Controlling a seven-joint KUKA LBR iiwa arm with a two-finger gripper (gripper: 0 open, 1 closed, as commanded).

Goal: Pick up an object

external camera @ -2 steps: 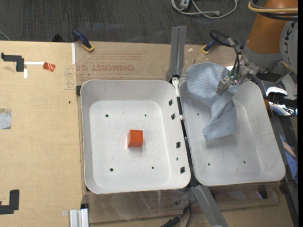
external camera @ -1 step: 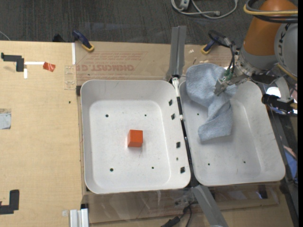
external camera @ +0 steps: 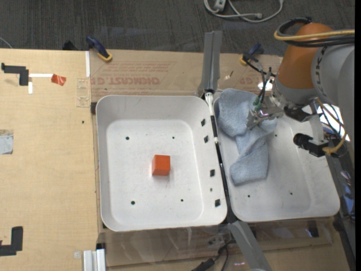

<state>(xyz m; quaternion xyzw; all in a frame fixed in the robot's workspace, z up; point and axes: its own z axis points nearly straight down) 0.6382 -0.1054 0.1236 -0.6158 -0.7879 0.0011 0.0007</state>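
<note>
Pincer pressed into blue cloth in right bin, fingers' state can't tell; risk: pinches only a fold, cloth slips.

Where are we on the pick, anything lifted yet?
Done: the arm has reached the right bin. In hand: the gripper sits at the blue-grey cloth, which lies on the bin floor. Left: any lift; the orange block lies untouched in the left bin.
</note>
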